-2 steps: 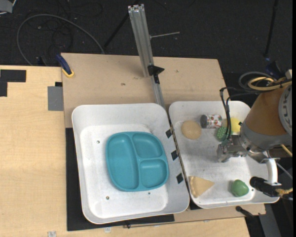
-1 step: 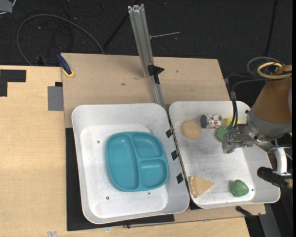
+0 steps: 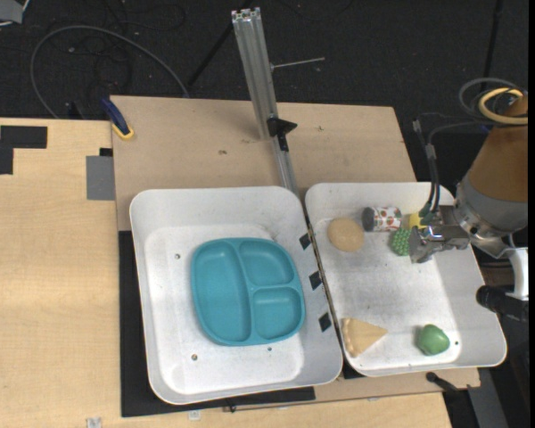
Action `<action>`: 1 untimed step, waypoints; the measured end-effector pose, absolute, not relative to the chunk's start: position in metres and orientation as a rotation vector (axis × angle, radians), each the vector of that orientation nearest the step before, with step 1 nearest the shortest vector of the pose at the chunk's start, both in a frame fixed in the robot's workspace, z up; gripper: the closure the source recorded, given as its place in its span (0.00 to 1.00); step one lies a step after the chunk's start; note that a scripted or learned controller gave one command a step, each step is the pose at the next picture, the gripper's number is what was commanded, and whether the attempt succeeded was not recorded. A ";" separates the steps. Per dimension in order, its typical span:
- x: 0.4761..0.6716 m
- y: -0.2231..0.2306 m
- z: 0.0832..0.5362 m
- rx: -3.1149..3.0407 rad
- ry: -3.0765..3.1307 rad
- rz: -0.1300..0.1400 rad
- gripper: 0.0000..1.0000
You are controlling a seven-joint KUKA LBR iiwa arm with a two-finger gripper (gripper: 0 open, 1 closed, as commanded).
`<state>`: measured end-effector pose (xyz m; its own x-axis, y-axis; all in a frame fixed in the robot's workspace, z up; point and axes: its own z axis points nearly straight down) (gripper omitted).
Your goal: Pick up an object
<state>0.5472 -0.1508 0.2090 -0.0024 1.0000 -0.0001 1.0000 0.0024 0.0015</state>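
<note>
Green studded toy (image 3: pixel 399 242) sat touching the gripper (image 3: pixel 421 246), finger state unreadable; crowded small can (image 3: pixel 382 218) risked a bad grab

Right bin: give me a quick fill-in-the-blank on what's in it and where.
1. The teal tray lies in the ____ bin.
2. The green ball sits near the right bin's ____ corner, right side.
3. The tan wedge lies to the ____ of the green ball.
4. The gripper is over the ____ bin.

Missing words: left; front; left; right
</note>
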 end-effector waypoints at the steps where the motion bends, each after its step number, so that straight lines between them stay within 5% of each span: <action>1: 0.548 -0.152 0.256 2.218 2.222 0.002 1.00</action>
